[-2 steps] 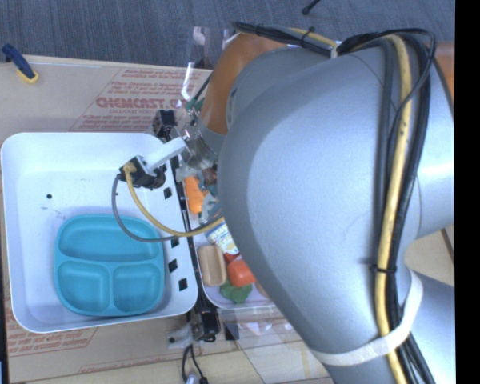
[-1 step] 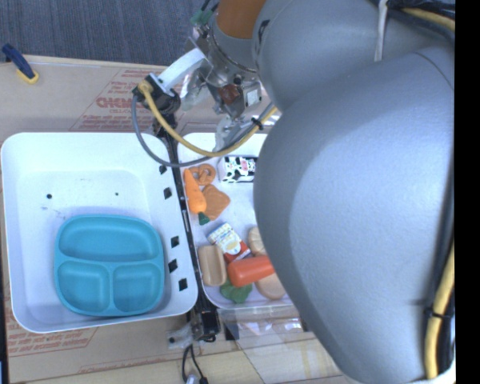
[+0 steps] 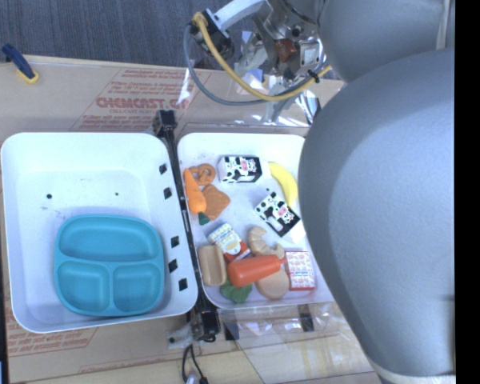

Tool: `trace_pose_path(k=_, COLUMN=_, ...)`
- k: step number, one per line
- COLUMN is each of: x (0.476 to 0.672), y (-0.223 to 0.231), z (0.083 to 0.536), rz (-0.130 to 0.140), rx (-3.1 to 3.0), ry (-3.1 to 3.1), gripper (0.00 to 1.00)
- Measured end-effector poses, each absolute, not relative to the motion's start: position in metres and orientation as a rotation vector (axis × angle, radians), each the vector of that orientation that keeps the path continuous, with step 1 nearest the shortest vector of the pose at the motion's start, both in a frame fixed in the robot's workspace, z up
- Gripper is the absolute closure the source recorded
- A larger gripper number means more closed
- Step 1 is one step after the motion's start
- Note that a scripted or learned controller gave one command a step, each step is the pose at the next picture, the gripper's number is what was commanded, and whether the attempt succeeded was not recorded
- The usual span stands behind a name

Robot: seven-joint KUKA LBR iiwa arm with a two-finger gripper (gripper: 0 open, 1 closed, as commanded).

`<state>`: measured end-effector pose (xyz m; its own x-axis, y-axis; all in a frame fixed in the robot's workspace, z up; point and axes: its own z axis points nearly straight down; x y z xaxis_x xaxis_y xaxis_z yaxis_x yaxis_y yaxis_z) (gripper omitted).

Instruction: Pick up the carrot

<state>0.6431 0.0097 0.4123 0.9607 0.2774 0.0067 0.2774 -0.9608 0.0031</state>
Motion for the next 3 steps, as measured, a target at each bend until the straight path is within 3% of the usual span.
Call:
trace_pose_path(k=1, x=0.646, y=0.043, z=0.387, rz=-0.005, rx=3.126, ry=0.329, gripper=0.00)
trace_pose_path(k=2, x=0.649, y=0.042, z=0.399, rz=0.003, rx=3.123, ry=0.323, gripper=0.00)
trace_pose_path(k=3, x=0.577, y=0.000, z=0.481, rz=0.014, rx=3.105, ry=0.482, gripper=0.00)
